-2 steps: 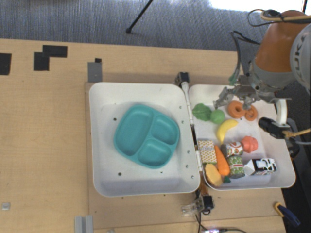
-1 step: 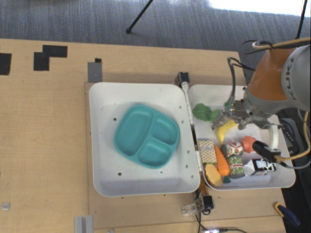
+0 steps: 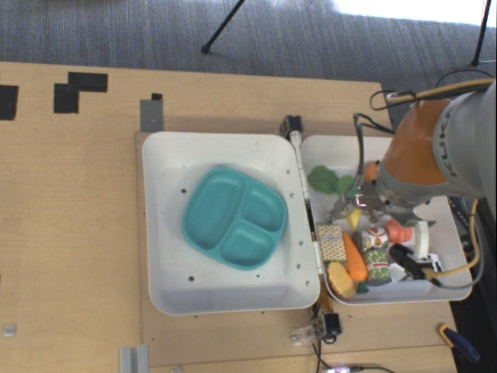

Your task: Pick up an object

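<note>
Carrot (image 3: 355, 258), green leaf (image 3: 323, 180) and other small toys are crowded in the right bin (image 3: 450, 290); a teal divided plate (image 3: 235, 217) is held by the left bin (image 3: 159, 231). The gripper's (image 3: 359, 201) state cannot be told.

Two bins sit side by side on the counter (image 3: 70, 231). The left bin (image 3: 167, 286) holds a tray (image 3: 235, 217) lying near its middle. The right bin (image 3: 446, 290) touches the left bin's right wall. In it, a leaf (image 3: 323, 180) lies at the back near that wall; a waffle (image 3: 332, 245), a carrot (image 3: 355, 258) and a potato (image 3: 340, 277) crowd the front beside the wall. The arm (image 3: 435, 150) hangs over the right bin, right of the leaf.
</note>
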{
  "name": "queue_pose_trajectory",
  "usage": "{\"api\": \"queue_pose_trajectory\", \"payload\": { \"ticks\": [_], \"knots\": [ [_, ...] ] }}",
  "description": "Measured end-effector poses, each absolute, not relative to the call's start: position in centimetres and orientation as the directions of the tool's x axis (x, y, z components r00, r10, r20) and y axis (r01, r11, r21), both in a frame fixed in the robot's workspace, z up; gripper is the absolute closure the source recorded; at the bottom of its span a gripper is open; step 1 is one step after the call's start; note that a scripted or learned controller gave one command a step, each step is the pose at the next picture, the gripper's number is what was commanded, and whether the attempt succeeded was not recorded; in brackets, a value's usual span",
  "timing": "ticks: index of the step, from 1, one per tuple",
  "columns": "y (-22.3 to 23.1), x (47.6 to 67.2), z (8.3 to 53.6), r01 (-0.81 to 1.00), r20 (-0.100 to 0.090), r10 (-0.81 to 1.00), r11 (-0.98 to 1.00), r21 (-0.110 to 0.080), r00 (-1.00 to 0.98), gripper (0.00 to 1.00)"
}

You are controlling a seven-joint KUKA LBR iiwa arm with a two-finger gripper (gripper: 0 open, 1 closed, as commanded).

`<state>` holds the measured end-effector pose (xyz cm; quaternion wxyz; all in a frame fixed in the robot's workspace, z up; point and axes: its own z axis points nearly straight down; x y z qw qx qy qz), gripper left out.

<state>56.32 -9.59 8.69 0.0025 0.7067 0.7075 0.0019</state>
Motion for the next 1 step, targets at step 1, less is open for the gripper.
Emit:
{"api": "queue_pose_trajectory", "payload": {
  "ticks": [1],
  "knots": [
    [-9.53,56.53,9.85,1.0,-0.001,1.0,0.001,0.011,-0.001,1.0]
  ]
}}
